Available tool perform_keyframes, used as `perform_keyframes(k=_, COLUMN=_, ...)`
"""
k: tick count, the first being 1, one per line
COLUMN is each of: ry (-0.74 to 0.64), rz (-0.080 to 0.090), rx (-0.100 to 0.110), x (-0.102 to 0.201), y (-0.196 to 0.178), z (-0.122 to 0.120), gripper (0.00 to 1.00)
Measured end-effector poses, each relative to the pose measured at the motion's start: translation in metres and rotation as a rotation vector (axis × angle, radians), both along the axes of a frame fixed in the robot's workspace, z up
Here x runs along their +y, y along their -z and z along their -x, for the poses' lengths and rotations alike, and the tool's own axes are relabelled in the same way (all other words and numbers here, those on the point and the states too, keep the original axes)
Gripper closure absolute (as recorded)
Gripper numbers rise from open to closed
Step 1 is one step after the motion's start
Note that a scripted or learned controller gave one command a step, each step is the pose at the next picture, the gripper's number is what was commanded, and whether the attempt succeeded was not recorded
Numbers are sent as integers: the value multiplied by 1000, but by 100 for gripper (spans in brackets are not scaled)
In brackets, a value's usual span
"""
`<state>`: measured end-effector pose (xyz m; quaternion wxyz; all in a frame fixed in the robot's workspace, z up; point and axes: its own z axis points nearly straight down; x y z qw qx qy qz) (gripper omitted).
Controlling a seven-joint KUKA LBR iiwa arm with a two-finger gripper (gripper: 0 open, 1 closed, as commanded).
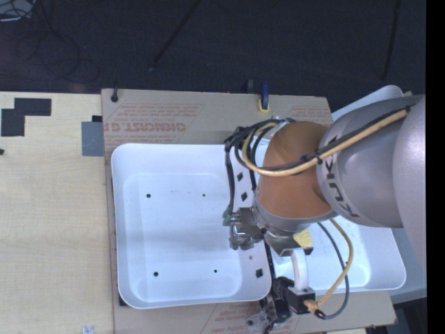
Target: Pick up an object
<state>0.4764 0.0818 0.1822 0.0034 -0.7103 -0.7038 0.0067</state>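
Yellow obj [302, 239], small angular bit, half under arm [292, 186], rt bin [379, 270].

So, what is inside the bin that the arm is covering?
The arm covers most of this bin. Beside the wrist a small yellow piece shows, and bare white floor toward the rim. What lies under the arm cannot be seen.
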Motion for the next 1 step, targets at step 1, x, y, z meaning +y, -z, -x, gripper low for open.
perform_keyframes(k=1, ry=2, rz=0, rx=-11, x=-106, y=-5, z=-15, gripper=100)
